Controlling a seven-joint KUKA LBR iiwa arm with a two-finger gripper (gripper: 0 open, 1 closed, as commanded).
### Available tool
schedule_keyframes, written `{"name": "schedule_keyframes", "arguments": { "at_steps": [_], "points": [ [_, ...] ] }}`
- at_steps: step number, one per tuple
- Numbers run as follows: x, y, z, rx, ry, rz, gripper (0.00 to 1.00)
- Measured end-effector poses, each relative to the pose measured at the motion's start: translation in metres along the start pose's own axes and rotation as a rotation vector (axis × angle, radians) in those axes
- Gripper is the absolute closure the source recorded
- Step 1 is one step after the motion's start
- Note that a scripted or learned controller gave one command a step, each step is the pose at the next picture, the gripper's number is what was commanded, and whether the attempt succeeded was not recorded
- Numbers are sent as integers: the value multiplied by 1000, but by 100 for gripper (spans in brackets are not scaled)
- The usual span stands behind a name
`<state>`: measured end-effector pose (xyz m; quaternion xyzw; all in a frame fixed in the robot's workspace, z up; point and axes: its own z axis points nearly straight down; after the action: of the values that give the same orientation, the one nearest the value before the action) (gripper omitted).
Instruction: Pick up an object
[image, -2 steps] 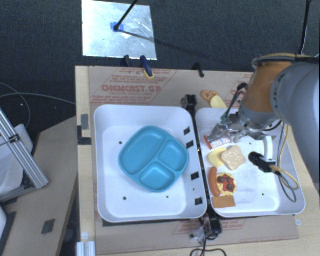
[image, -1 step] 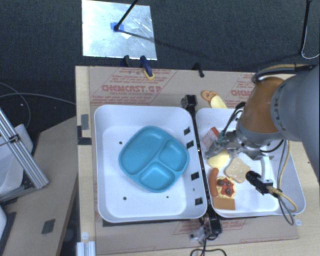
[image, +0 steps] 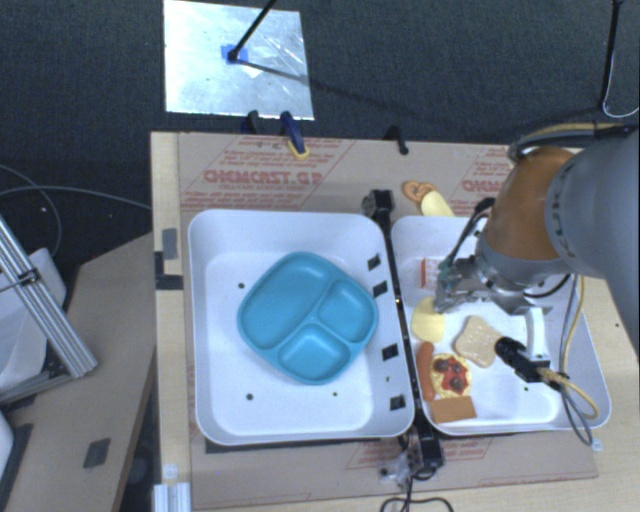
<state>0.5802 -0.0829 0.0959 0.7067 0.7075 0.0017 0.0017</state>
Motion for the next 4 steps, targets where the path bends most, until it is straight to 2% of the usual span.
{"name": "schedule_keyframes", "arguments": {
  "at_steps": [3,4],
  "points": [
    [0,3,-32,-8,1,0,100],
    [88,-95,-91,5,6,-10,100]
  ]
}}
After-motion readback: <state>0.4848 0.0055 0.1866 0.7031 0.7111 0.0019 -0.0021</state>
